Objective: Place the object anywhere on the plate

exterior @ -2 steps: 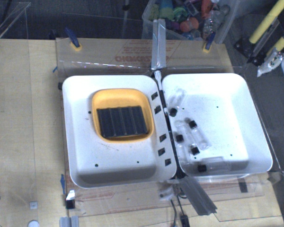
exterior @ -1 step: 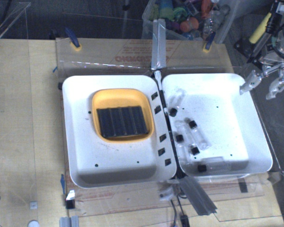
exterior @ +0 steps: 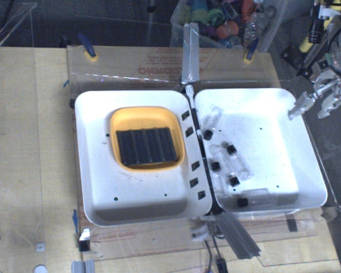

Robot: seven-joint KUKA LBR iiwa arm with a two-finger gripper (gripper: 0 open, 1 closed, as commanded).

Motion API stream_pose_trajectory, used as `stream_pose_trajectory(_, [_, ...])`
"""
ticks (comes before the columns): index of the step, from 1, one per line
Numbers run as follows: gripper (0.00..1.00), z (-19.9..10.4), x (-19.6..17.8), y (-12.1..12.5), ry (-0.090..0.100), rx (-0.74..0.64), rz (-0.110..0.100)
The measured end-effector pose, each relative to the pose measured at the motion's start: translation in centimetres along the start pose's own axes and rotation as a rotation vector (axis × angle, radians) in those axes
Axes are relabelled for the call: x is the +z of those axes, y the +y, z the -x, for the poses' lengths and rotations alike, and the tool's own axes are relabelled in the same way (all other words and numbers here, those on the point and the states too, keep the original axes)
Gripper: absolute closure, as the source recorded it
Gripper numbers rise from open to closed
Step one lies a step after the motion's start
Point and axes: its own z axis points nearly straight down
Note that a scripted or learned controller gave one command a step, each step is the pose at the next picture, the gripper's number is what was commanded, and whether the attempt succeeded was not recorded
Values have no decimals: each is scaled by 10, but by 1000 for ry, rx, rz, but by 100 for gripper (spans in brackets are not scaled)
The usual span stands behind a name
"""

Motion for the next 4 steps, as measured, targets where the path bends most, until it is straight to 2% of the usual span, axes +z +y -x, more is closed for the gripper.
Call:
stream_pose_trajectory(1, [0, 5, 36, -13, 0, -278, 1])
stream_pose_trajectory(2, [0, 7, 4, -14, 2, -574, -4])
stream_pose_trajectory(3, [0, 16, 30, -14, 2, -936, 0])
stream_pose_trajectory(4, [0, 1, 42, -14, 3, -1290, -2])
